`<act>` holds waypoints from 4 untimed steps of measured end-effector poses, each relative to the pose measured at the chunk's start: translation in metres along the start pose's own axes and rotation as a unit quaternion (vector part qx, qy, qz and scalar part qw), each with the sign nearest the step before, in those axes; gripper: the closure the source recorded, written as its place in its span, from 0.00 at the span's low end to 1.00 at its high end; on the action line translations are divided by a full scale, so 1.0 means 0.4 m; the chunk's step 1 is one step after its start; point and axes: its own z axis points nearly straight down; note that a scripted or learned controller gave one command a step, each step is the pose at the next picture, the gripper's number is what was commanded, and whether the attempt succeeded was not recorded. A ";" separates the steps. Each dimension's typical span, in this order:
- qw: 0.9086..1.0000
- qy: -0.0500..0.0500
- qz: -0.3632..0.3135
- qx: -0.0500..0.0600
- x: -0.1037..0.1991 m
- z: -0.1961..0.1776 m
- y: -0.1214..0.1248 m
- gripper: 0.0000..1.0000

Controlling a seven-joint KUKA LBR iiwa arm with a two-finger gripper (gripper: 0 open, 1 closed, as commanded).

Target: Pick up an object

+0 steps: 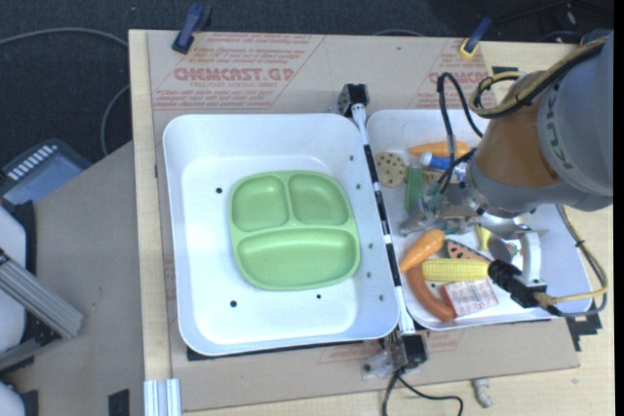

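The worktop (pixel 244 73) carries two shallow white bins side by side. The left bin (pixel 195 151) holds a green divided plate (pixel 292 231) with three compartments, lying flat near the bin's middle. The right bin (pixel 575 258) holds a cluster of toy food crowded against its left wall: a round tan cracker with dots (pixel 391 169) near the top, an orange piece (pixel 436 150) just behind it, a green item (pixel 417 185) below that, a carrot (pixel 421 249) lying at a slant, a corn cob (pixel 454 270) just beside the carrot, a reddish sausage (pixel 429 292) curving along the bin's near corner, and a small red-and-white packet (pixel 475 298) touching the corn.

The arm (pixel 556 141) reaches in from the right and hangs over the right bin, its orange band above the wrist. The gripper (pixel 450 203) sits low among the objects, apparently between the green item and the carrot, but the wrist and cables cover it, so I cannot tell how it is set or whether anything is in its grasp.
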 end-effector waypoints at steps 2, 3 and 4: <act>1.000 0.000 0.000 -0.001 -0.041 -0.130 0.285 0.00; 1.000 0.000 0.000 0.002 -0.057 0.000 0.219 0.00; 1.000 0.000 0.001 0.001 -0.025 -0.001 0.099 0.00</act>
